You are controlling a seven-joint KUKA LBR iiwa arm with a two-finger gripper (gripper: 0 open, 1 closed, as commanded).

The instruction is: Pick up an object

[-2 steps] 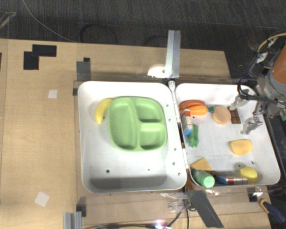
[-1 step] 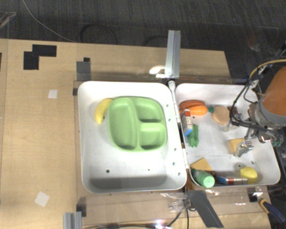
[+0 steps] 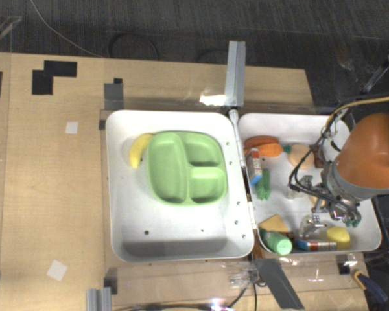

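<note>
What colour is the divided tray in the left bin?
Light green tray, clearest in the camera view.

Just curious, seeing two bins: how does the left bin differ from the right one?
The left bin holds a big green divided tray and a banana; the right bin holds many small items. The gripper hangs over the right bin, not the left. Both are shallow and white.

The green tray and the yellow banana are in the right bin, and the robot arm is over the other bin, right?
Not quite. The camera view shows the green tray and the banana in the left bin. The robot arm is over the right bin.
</note>
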